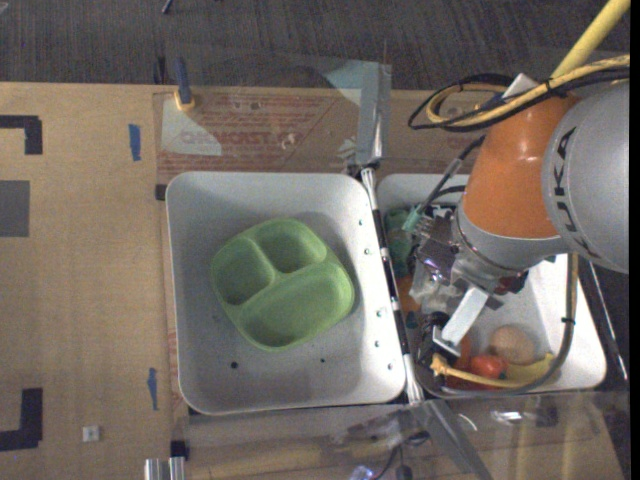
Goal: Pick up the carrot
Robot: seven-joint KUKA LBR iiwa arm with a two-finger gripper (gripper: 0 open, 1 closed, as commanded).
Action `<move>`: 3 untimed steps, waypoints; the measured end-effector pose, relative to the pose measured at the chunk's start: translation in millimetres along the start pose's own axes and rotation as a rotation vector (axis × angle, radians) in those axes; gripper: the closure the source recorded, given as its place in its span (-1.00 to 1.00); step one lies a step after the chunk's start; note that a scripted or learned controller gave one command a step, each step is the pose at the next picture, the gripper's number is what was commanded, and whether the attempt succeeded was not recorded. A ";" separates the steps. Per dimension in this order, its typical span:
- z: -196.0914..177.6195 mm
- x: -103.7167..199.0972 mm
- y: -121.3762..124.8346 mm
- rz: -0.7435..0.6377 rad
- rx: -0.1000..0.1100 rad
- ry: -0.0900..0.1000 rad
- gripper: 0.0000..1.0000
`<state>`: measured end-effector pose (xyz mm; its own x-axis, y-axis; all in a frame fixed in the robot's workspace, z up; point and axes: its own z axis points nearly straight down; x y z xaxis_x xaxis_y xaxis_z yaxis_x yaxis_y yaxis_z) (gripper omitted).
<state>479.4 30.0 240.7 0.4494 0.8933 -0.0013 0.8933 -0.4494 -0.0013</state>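
Observation:
The arm's orange wrist hangs low over the right bin [590,363], and my gripper [432,290] is down near that bin's left wall. An orange sliver, likely the carrot [403,290], shows just left of the gripper against the wall. The gripper hides most of it. I cannot tell whether the gripper touches the sliver. Another small orange piece [466,349] peeks out at the front of the bin, beside the red thing.
The left bin [200,368] holds a green divided plate [283,283]. In the right bin lie a green thing [401,219] at the back left, a tan round thing [512,343], a red round thing [487,365] and a yellow banana [520,373] at the front.

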 end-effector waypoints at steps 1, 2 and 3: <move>13.4 30.9 17.7 -0.464 -0.001 0.000 1.00; 7.6 56.1 -14.7 -0.207 -0.001 0.001 1.00; -64.3 118.4 -23.2 0.092 -0.001 0.000 1.00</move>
<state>512.0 146.3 304.9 0.5298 0.8481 -0.0017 0.8481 -0.5298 -0.0004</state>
